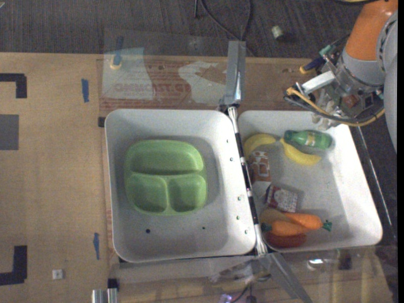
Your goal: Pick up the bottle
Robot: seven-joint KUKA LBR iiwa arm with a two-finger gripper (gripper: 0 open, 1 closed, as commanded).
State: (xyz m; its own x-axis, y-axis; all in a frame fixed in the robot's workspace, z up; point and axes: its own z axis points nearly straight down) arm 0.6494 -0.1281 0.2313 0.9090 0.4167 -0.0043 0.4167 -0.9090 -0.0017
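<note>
A green bottle with a yellow label lies on its side near the far edge of the right bin, resting across a yellow banana. My gripper hangs above the bin's far right rim, just up and right of the bottle, apart from it. Cables and wrist parts crowd around it.
The right bin also holds a small carton, a red packet, and carrots near the front. A green divided plate lies in the left bin. A metal divider runs between the bins.
</note>
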